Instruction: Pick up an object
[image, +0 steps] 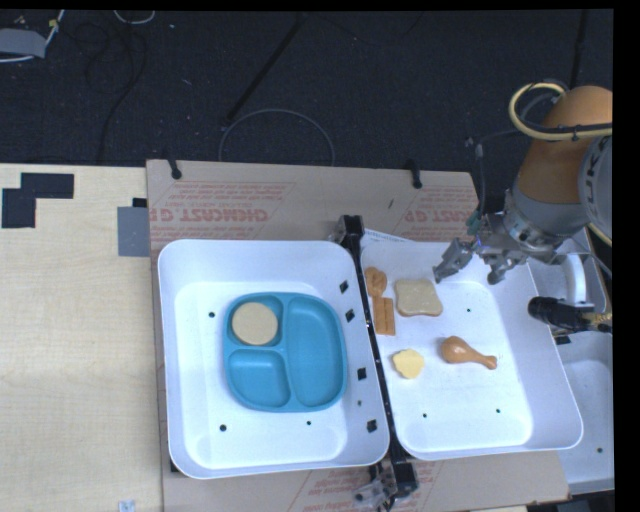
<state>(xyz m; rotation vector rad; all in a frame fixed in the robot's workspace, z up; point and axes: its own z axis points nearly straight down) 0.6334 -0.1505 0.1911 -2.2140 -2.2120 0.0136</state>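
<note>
My arm runs off the right edge, so I cannot see past the orange band. My claw is small and a little blurred above the right bin; its fingers look spread with nothing between them. A flat orange piece by the divider is too small for me to name, and so is the pale yellow lump. Printing on the cardboard is partly covered by the bins.

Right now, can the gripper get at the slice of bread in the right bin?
Probably yes. The gripper, fingers spread, hovers at the right bin's far edge, just right of the bread slice. The bread lies flat with nothing on it.
</note>
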